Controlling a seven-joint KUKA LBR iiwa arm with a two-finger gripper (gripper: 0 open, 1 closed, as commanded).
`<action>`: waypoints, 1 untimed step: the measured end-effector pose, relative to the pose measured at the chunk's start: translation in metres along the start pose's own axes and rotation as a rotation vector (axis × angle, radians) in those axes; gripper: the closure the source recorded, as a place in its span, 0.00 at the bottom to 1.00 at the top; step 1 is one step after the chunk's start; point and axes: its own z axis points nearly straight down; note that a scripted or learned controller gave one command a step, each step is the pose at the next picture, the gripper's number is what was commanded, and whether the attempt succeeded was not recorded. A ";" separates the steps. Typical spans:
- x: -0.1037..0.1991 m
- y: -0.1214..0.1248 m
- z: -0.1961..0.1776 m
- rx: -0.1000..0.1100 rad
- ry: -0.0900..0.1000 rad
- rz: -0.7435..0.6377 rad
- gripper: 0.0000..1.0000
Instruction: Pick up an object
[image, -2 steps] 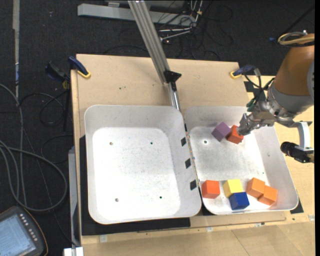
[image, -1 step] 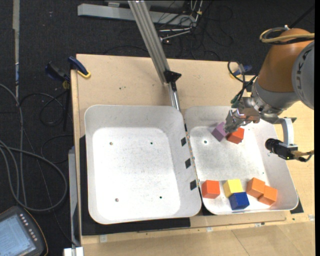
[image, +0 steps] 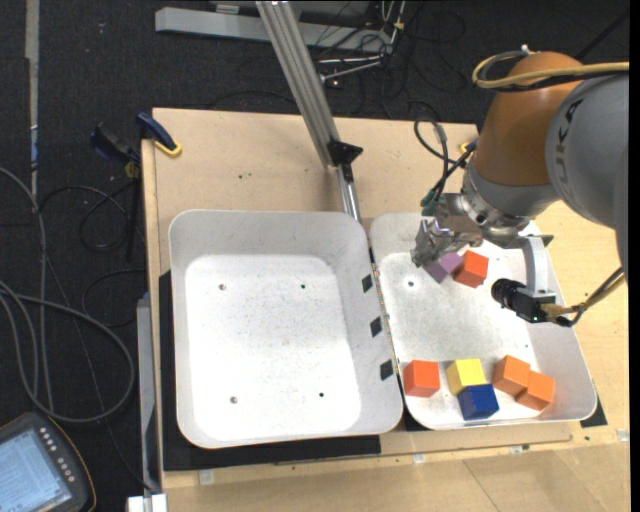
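Roughly at the upper part of the right bin (image: 560, 335), the gripper (image: 436, 250) hangs low, right over a purple block (image: 443, 266); whether that block is pinched can't be made out, arm body blocks it. Orange block (image: 471, 269) sits touching the purple block on its right side, both near the right bin's far wall. Along the right bin's near wall: orange cube (image: 421, 377) at the left, yellow cube (image: 465, 374) just right of it, blue cube (image: 479, 401) touching the yellow one on its near side, then two more orange blocks (image: 525, 382) pressed together toward the right bin's near right corner. A black cylinder part (image: 512, 295) on a white bracket sticks out from the wrist, above the right bin's right half. Arm (image: 560, 130) is grey with the orange band (image: 525, 105), comes in over the right bin's far right corner; partial lettering on the grey casing, reads like "UKA", cut off at the start. Left bin (image: 200, 300) touches the right bin's left wall, with black clips (image: 378, 325) along the seam. Wooden surface (image: 230, 160) carries both bins. A metal pole (image: 310, 95) slants down to the far end of the right bin's left wall. A blue and yellow clamp (image: 155, 130) sits at the surface's far left corner, well apart from the right bin. A screen device (image: 35, 470) lies on the floor, far left of the right bin; its text is too small to read.
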 end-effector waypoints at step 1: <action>0.054 0.008 0.003 0.000 0.000 0.001 1.00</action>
